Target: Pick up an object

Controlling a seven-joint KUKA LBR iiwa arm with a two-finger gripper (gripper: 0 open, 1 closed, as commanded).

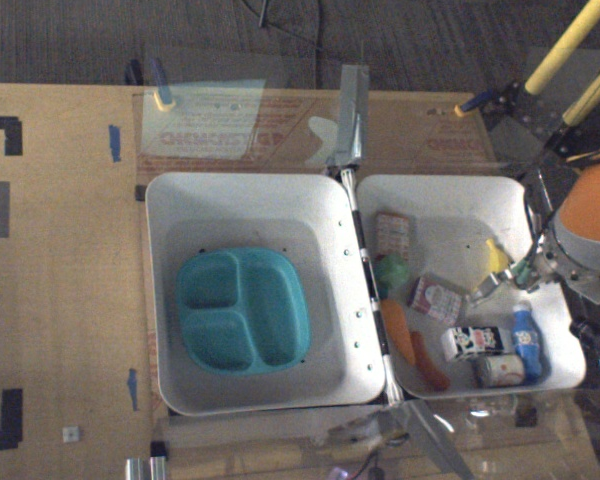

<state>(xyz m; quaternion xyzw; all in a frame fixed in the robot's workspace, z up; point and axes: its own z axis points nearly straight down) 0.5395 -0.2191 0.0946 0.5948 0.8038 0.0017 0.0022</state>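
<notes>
Hovering low over the right bin [570,363], near its right wall: the tool [502,280], fingers too blurry to tell how wide, nothing seen held. Probably lining up for a grab. Sitting just beside the tip: a yellow toy [496,258]. Lying just below: a blue bottle [525,340] and a small milk carton [475,342]. Needing next: dropping straight down, then squeezing.
</notes>
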